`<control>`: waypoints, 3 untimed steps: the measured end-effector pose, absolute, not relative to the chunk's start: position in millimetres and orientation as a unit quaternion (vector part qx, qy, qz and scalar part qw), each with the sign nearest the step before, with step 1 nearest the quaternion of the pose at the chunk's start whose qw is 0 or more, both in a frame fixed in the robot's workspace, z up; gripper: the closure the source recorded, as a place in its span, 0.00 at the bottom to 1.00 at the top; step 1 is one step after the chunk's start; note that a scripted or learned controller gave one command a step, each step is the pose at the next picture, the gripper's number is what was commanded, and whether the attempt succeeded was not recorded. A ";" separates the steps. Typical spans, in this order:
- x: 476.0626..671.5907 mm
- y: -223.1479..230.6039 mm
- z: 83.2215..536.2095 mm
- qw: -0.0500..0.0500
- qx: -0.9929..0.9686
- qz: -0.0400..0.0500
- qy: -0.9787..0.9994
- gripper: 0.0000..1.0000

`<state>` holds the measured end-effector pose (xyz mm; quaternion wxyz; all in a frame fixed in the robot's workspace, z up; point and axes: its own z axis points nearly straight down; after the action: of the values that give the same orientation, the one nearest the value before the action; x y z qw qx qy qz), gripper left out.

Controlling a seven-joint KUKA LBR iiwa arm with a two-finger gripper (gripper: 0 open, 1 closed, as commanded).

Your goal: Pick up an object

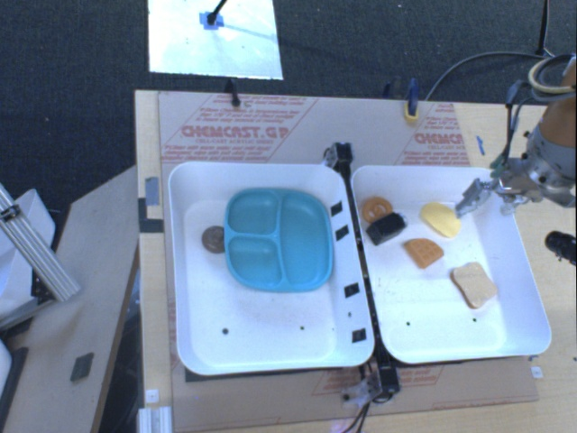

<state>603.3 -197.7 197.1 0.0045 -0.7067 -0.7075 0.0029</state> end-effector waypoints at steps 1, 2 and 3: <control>606.5 -197.2 204.4 -0.001 -0.706 0.000 -0.709 0.00; 610.2 -194.8 142.7 0.001 -0.705 0.001 -0.709 0.00; 610.5 -194.4 90.9 0.000 -0.706 0.000 -0.708 0.00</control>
<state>610.5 -194.4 90.9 0.0001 -0.7060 -0.7082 0.0003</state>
